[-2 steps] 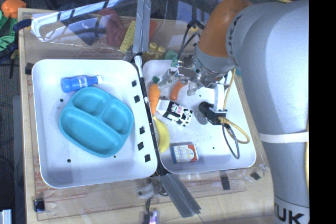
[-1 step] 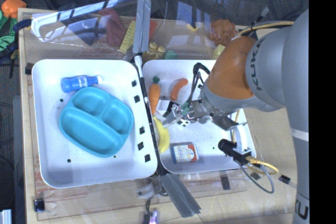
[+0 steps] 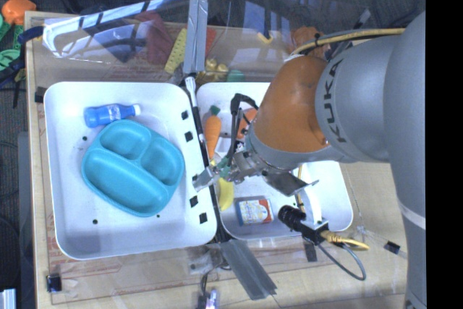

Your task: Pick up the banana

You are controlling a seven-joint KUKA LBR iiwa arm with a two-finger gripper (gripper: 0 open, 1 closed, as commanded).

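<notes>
The banana (image 3: 226, 194) is lying in the right bin (image 3: 346, 217), against that bin's left wall and toward its near edge, with only a short yellow stretch showing. The end effector (image 3: 221, 171) is hanging directly over the banana's far end, very close to it. Whether it is open or closed, or touching the fruit, cannot be told from this angle, and nothing is visibly in its grasp.

A carrot (image 3: 212, 131) is lying just beyond the end effector along the same wall, its green top pointing away from the camera. A small carton (image 3: 253, 211) is sitting just to the right of the banana, near the front rim. The arm (image 3: 347, 105) is covering most of the rest of this bin, so its far and right parts are hidden.

The banana is sitting hemmed in: wall on its left, carton on its right, carrot further up. The only bare floor showing is a narrow strip between the banana and the near rim.

In the left bin (image 3: 54, 177), a blue divided plate (image 3: 132, 166) is resting in the middle and a blue bottle (image 3: 110, 113) is lying just behind it, with white floor open along the left and near sides. The surface (image 3: 36, 213) is showing as a thin border around the bins.
</notes>
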